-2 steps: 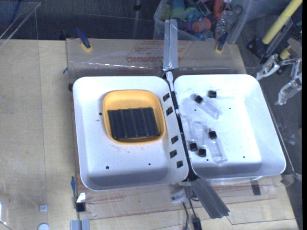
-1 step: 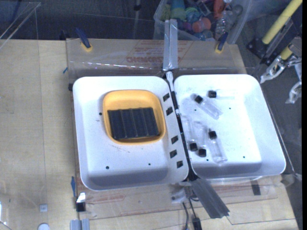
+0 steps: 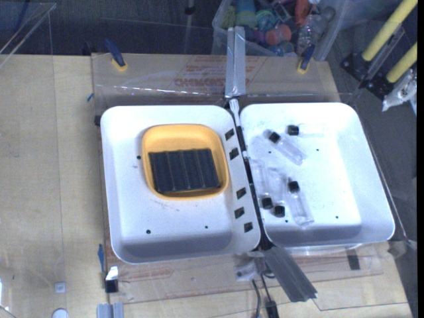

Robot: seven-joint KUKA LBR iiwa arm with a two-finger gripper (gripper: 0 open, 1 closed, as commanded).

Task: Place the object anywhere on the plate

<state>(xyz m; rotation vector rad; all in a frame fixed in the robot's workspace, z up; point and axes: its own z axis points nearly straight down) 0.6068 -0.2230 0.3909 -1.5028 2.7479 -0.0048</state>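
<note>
1. In the left bin (image 3: 119, 177), a yellow plate (image 3: 182, 132) sits toward 12 o'clock.
2. A dark ridged block (image 3: 184, 169) lies flat on the plate, toward its 6 o'clock rim.
3. The right bin (image 3: 351, 177) holds clear plastic pieces (image 3: 285, 150) with small black caps (image 3: 293, 186), spread from 11 to 7 o'clock. They blend into the white, so their outlines and number are hard to make out.
4. You cannot tell how far the claw is open, or whether it holds anything.
</note>
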